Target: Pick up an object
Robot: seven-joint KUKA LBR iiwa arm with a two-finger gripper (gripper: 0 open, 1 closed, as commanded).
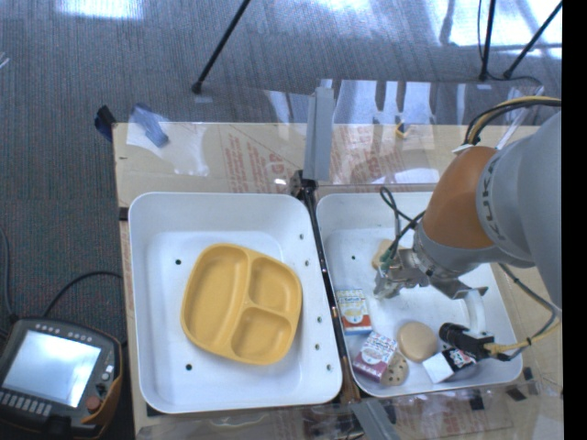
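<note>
Camera view: the arm [495, 209] is reaching into the right bin [348, 211], its end effector [390, 278] hovering near that bin's middle; whether it is spread or pressed together cannot be told. A small carton [352, 309], a patterned box [374, 355] and a tan round object [417, 340] are lying toward the bin's front edge. A yellow divided tray [242, 302] is sitting in the left bin [147, 246].

Mustard yellow on the divided tray [242, 302], plain white on both bins [151, 246]. Red and white print with a blue patch on the small carton [353, 310], pink and white on the box [375, 356] at its five o'clock, tan on the round disc [417, 340]. Orange band over grey on the arm [477, 200].
</note>
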